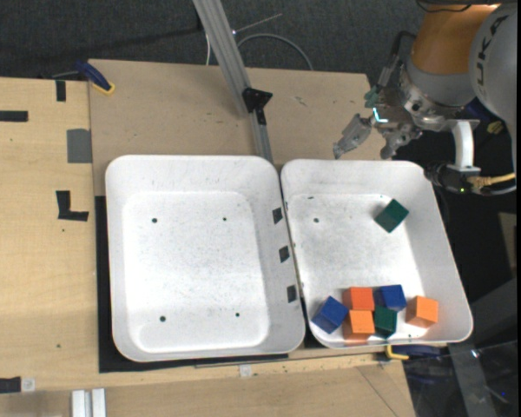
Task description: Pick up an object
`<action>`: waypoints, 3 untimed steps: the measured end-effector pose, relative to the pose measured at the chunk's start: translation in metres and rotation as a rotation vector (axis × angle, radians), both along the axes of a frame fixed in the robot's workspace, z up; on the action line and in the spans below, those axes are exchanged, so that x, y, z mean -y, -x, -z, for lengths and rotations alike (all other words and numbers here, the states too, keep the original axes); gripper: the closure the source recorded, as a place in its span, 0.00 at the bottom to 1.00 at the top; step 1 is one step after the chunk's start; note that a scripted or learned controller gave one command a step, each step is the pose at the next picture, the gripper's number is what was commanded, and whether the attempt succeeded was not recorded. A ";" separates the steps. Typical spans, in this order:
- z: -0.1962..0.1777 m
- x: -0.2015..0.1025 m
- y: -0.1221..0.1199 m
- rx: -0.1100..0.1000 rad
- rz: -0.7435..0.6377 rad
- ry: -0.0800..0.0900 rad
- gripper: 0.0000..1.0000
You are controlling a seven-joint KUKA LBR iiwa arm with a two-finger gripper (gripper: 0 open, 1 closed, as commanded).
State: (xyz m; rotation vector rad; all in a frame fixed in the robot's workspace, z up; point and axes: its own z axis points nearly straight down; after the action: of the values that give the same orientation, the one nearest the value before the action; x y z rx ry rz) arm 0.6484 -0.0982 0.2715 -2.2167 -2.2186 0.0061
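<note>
The gripper (365, 137) is held above the right bin (434, 202), jaws released; the crowded cubes (373, 309) could be nudged, not gripped.

Even, fairly bright light from above; the two white bins (191, 259) glare slightly, shadows are faint, the far background falls dark, and focus is a little soft throughout

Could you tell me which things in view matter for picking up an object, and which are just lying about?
For the job:
- gripper, above the right bin's far rim
- right bin
- lone green block
- cluster at the near edge: blue blocks, orange blocks, another green block

Lying about:
- left bin
- metal pole
- black tape marks
</note>
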 end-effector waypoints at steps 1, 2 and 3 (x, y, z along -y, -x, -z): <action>-0.003 0.000 -0.001 0.005 -0.001 0.001 0.00; 0.060 0.005 0.001 -0.001 0.001 0.002 0.00; 0.109 0.010 0.008 0.000 0.000 0.002 0.00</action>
State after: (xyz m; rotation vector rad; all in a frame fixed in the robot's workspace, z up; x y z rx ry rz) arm 0.6399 -0.1077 0.1630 -2.2180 -2.2190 0.0080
